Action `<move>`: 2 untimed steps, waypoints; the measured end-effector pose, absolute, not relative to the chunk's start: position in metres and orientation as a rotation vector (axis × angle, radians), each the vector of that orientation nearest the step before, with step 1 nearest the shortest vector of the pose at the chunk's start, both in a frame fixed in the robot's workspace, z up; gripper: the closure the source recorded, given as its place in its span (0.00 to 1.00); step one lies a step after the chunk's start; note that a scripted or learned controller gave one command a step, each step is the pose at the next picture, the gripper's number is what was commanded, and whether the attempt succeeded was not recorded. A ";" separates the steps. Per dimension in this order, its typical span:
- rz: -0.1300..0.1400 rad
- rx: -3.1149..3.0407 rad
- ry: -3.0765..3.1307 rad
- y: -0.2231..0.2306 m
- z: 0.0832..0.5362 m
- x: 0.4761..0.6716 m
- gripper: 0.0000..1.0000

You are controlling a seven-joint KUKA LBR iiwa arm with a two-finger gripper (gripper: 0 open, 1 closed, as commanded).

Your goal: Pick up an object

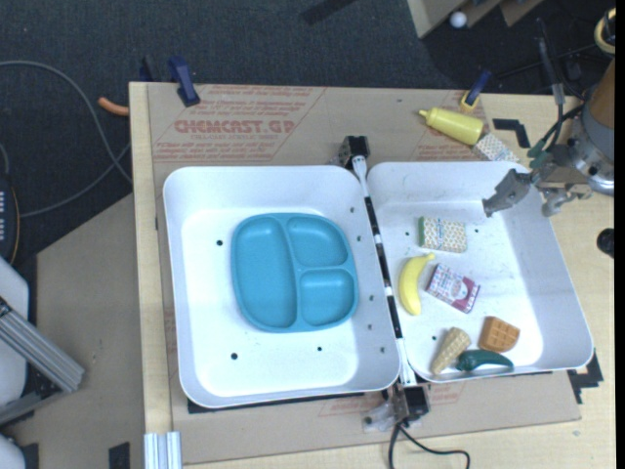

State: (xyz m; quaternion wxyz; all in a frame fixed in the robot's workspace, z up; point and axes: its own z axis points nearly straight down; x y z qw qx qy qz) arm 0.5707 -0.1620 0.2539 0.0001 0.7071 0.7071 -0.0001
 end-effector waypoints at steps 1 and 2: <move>-0.001 2.222 2.226 -0.107 0.187 0.598 0.00; 0.007 2.217 2.216 -0.101 0.089 0.600 0.00</move>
